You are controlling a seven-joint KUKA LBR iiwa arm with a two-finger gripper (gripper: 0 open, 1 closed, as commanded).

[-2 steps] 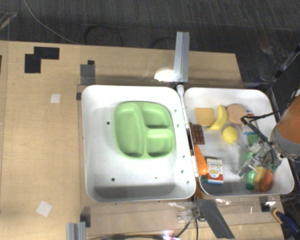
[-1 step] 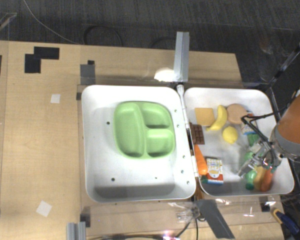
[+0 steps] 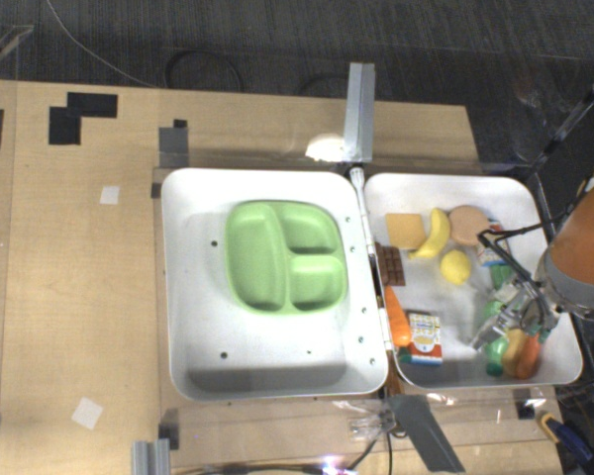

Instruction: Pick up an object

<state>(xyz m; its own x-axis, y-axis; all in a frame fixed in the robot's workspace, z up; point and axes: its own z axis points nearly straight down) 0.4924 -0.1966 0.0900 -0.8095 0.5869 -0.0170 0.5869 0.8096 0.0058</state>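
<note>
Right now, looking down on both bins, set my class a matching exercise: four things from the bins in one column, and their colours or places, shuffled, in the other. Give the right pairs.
Column one:
1. divided tray
2. banana
3. carrot
4. small carton

Column two:
A. orange, against the right bin's left wall
B. pale green, in the left bin
C. beside the carrot, near the right bin's front edge
D. yellow and curved, near the right bin's back

Pairs: 1-B, 2-D, 3-A, 4-C
</note>
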